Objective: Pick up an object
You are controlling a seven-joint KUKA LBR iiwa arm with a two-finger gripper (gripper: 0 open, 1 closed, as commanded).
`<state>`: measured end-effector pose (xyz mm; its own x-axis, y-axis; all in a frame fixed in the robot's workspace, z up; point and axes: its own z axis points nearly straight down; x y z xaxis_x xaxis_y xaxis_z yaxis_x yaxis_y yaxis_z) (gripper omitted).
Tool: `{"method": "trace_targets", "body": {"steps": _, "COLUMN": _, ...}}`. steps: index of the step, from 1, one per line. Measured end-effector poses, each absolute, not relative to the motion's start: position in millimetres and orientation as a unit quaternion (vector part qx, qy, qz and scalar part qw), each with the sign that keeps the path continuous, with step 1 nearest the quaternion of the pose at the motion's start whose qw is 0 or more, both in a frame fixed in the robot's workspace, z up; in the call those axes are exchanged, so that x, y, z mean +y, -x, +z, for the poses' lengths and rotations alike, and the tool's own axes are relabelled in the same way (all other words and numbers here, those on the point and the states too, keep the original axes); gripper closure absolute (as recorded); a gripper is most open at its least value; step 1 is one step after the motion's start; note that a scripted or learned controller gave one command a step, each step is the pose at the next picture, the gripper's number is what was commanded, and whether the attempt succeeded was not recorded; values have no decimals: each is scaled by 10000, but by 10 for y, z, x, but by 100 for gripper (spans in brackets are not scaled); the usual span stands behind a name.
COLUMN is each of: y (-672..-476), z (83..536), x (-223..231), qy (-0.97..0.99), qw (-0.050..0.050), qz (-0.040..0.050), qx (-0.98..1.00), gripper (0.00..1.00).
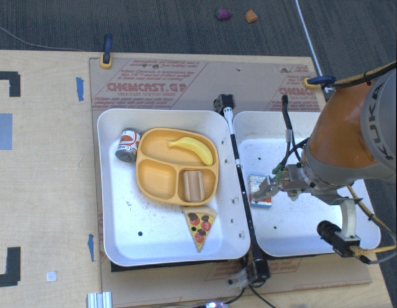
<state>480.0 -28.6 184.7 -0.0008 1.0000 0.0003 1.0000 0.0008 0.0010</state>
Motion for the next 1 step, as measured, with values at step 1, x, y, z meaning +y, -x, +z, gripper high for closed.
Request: {"method": "trace_targets", "body": {"steps": 1, "y": -4799, "z": 1847, "x": -286, "qy": -7068, "qw": 2, "qz": 5, "qx": 7074, "gripper": 0}}
